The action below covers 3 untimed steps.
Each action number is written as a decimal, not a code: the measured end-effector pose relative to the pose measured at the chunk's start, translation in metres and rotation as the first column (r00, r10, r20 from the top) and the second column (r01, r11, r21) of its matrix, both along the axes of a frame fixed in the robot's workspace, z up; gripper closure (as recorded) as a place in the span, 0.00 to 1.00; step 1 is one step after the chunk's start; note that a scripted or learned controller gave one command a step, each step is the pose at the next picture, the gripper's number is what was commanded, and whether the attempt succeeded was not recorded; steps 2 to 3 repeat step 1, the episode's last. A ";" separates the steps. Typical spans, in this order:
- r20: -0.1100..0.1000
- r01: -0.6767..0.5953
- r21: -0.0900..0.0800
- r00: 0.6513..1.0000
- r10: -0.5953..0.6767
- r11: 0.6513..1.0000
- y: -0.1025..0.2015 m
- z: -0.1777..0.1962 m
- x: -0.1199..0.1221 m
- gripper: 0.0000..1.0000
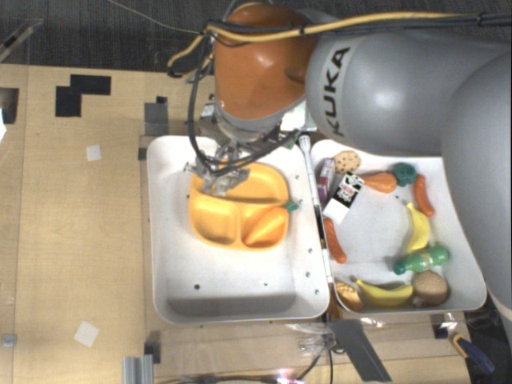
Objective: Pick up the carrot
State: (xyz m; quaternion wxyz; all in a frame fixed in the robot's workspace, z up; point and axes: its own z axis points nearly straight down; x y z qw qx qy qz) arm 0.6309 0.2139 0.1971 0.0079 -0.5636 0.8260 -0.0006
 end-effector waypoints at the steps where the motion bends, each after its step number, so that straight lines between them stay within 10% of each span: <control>1: -0.005 0.062 0.000 0.998 -0.062 0.998 0.014 -0.006 0.037 1.00; 3: -0.005 0.062 0.000 0.998 -0.062 0.998 0.014 -0.006 0.037 1.00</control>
